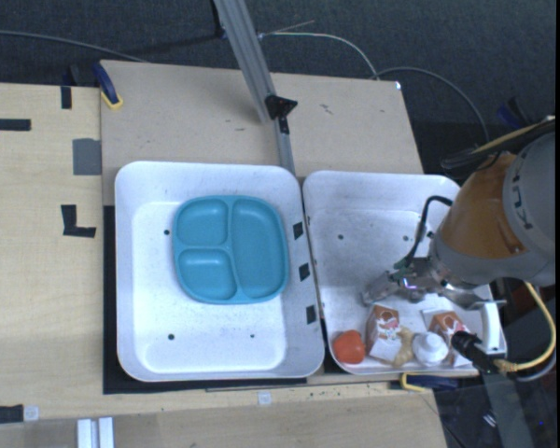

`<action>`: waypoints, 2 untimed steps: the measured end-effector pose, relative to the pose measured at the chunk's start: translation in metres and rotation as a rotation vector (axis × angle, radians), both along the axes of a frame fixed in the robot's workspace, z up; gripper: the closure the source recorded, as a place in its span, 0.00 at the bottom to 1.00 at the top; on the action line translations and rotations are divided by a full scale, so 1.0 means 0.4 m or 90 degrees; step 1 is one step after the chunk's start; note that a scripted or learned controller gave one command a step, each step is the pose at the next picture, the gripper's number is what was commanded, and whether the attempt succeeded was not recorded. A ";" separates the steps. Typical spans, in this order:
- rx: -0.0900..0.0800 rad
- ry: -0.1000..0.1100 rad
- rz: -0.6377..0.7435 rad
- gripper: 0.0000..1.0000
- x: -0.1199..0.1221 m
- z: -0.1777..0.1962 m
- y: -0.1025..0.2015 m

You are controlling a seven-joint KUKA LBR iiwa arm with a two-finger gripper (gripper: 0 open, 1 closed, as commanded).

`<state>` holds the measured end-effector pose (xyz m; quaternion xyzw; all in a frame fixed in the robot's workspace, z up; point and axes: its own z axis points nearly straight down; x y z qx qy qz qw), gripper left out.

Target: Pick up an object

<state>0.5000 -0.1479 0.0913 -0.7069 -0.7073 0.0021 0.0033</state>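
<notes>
Holding one blue plate [231,249], left bin [140,343], two packets [385,329].

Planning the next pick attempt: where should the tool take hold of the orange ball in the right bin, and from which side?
Grip the orange ball across its middle, coming straight down from above. It is round, so any pair of opposite sides will do, but it sits in the right bin's near-left corner, with the wall on its left and a red-and-white packet close on its right, so a sideways approach looks blocked. The tool is just above it.
</notes>
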 end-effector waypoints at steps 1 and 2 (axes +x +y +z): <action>0.000 -0.002 0.001 1.00 0.003 0.031 0.002; -0.001 -0.006 0.001 1.00 0.016 0.138 0.007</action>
